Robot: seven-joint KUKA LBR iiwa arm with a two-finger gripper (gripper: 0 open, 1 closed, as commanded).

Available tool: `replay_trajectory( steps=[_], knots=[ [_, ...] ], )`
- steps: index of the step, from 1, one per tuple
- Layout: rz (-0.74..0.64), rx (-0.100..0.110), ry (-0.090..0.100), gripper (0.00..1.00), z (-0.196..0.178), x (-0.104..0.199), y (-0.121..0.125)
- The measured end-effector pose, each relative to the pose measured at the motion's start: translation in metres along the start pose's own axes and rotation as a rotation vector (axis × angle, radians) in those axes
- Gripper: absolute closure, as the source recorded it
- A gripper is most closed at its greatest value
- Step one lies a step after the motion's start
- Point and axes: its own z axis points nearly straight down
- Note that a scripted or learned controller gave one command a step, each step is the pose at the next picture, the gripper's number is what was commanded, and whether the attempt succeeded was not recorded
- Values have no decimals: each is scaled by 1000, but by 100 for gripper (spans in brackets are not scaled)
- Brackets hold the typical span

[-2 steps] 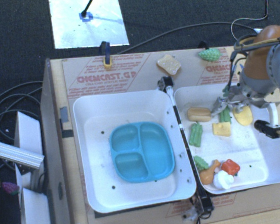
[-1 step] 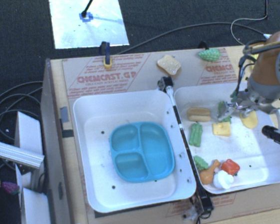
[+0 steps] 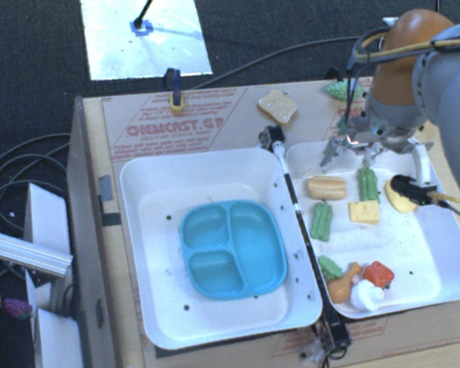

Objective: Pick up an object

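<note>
My gripper hangs over the far edge of the right bin, its fingers spread open with nothing between them. Just below it in that bin lie a tan bread roll and a green vegetable stick. Closer to the front are a green pickle, a yellow cheese block and a yellow piece at the right. At the bin's near end sit a small green piece, an orange carrot, a red toy and a white piece.
The left bin holds a blue divided plate. On the cardboard behind the bins lie a toast slice and a green toy. A ridge divides the two bins. The arm crosses the right side.
</note>
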Motion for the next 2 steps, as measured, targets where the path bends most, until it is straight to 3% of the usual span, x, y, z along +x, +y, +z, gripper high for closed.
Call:
replay_trajectory(
  steps=[1,2],
  knots=[
    [4,-1,-4,0,-62,-49,9],
    [4,4,-2,0,6,-65,7]
  ],
)
